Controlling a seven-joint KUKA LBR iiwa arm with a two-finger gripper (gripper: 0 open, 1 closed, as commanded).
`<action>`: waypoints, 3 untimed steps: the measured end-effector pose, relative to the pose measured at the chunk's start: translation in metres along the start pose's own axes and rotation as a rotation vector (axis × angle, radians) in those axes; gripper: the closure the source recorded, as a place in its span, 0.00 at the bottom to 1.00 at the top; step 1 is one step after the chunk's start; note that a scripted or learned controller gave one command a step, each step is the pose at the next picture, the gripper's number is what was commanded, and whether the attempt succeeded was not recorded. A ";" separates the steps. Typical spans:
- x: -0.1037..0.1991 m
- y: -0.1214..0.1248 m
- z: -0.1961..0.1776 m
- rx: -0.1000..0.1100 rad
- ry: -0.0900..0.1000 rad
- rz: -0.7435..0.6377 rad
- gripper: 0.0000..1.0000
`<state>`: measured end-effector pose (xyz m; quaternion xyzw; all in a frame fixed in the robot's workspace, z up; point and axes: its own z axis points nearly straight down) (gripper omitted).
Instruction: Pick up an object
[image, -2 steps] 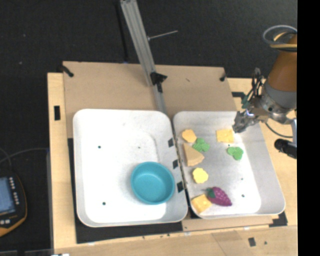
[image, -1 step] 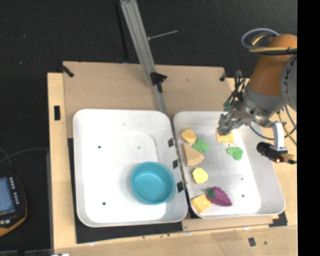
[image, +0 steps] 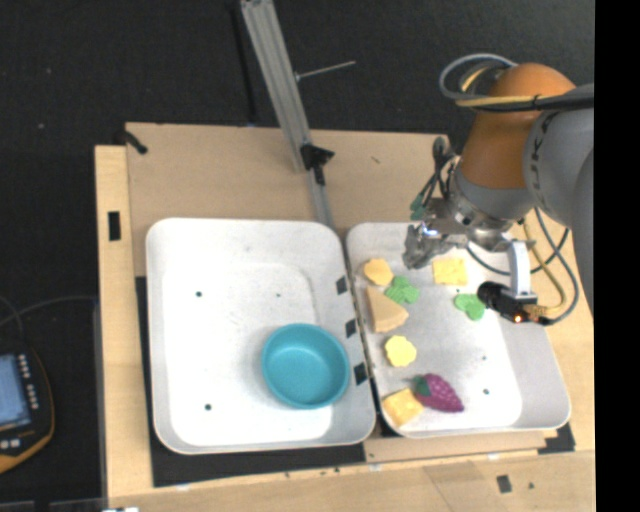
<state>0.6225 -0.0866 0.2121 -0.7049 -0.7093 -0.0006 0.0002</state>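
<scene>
take the right bin (image: 530, 385) as your landmark: every candidate object lies inside it, while the left bin (image: 200, 270) beside it holds a blue bowl (image: 303, 364). the gripper (image: 420, 247) hangs over the far left part of the right bin, and you cannot tell from this view how wide it stands; nothing is visible in its grasp, so treat the pick as not yet made. the step in hand reads as the approach, with the tool placed above the cluster at the bin's far end. nearest to it lie a yellow square piece (image: 449, 270) just to its right, a green leafy piece (image: 403, 291) just below it toward the bin's middle, and a round yellow piece (image: 377, 271) by the bin's left wall. a tan wedge (image: 386, 313) rests against that same wall, touching or nearly touching the green leafy piece. further toward the near edge you find a yellow lump (image: 400, 350), a purple grape cluster (image: 439, 392) and an orange-yellow block (image: 402, 406), the last two touching in the near left corner. a small green piece (image: 470, 306) lies toward the bin's right side, near a black fitting on the arm. the next move likely calls for a straight descent onto one piece; expect the crowded pieces by the left wall to leave little room around a target.
</scene>
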 end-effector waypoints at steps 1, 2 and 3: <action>0.052 0.007 -0.005 -0.001 0.001 -0.001 1.00; 0.107 0.007 -0.019 -0.003 0.001 -0.002 1.00; 0.167 0.004 -0.028 -0.002 0.001 -0.003 1.00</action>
